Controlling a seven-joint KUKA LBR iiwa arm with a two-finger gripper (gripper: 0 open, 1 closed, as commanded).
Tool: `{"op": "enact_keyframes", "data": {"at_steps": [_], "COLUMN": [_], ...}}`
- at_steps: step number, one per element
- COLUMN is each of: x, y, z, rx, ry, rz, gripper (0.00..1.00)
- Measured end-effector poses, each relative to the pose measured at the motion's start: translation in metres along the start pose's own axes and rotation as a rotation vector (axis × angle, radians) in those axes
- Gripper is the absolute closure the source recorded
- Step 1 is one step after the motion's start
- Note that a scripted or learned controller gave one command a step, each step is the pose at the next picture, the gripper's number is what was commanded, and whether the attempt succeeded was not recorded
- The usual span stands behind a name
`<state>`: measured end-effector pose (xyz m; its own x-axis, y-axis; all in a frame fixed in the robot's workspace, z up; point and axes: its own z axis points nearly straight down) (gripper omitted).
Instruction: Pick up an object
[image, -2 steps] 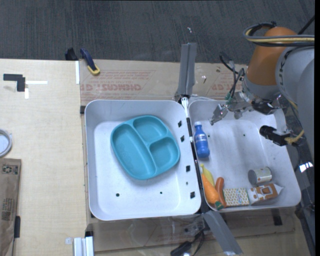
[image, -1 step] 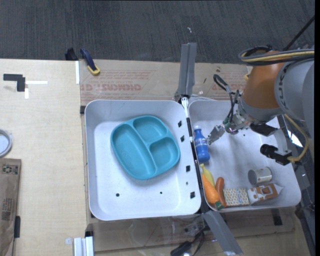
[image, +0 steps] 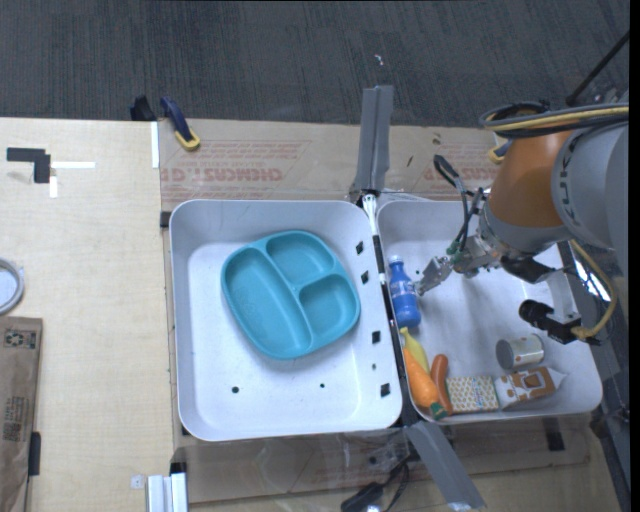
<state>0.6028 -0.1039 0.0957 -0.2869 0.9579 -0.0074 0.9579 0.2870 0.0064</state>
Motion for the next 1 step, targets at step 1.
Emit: {"op": "enact_keyframes", "data": {"at_steps": [1], "x": [-0.0407], "y": [0.0329], "z": [0.0043], "rx": [0.007], "ry": [0.005], "rz": [0.184], "gripper": [0.00]}}
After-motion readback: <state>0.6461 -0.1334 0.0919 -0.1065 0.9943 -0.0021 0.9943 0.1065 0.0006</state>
